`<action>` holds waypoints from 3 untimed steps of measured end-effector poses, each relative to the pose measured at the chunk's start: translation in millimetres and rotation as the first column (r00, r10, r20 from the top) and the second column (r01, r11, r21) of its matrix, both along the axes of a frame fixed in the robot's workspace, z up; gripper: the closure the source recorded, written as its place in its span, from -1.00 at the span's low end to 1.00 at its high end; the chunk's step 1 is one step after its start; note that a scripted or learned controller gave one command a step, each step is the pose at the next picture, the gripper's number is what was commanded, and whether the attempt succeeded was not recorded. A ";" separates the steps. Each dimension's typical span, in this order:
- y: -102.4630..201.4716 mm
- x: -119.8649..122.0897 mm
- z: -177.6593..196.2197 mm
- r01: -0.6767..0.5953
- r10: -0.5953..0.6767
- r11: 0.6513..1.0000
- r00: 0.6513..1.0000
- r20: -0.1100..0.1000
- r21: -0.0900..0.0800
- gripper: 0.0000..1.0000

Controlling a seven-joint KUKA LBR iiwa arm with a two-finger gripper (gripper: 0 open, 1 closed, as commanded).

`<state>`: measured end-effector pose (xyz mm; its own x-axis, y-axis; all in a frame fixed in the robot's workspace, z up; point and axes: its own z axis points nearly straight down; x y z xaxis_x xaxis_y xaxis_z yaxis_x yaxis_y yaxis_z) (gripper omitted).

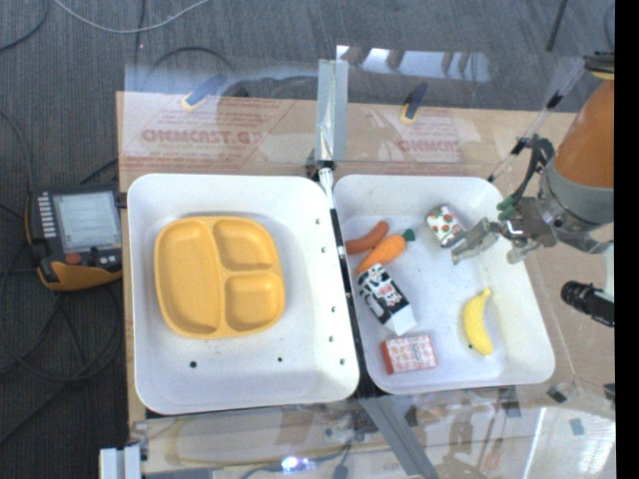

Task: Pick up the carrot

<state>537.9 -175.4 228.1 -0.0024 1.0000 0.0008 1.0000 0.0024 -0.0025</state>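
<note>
1. The left bin [150, 367] lies just left of the right bin [519, 362], the two touching along a shared edge; it bears a yellow divided tray [219, 273].
2. The right bin holds all the small items and serves here as the landmark.
3. The arm [591, 158] reaches over the right bin's right rim, with the gripper [491, 242] hanging above the bin's upper right part. Its fingers [469, 243] look spread, with nothing between them.
4. The milk carton [385, 298] lies tilted in the bin's left-centre.
5. The banana [478, 322] lies near the bin's right side, below the gripper.
6. The carrot [384, 251], the task's thing, lies slantwise in the bin's upper left, just beside a sausage [365, 237] that sits closer to the bin's left wall.
7. A red-patterned packet [410, 352] lies near the bin's front edge; a small printed can [445, 225] lies near its back, between carrot and gripper.
8. Judgement: the step in hand is the approach, the grasp not yet made. The next move calls for travelling left past the can, turning the fingers across the carrot's slant, and descending without catching the sausage.
</note>
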 end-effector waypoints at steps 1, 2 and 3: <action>56.1 18.4 -122.4 -0.245 0.245 0.970 0.970 0.002 0.001 -1.00; 62.6 94.2 -137.6 -0.291 0.291 0.957 0.957 0.014 -0.007 -1.00; 35.4 85.3 -111.1 -0.503 0.503 0.864 0.864 0.001 -0.004 -1.00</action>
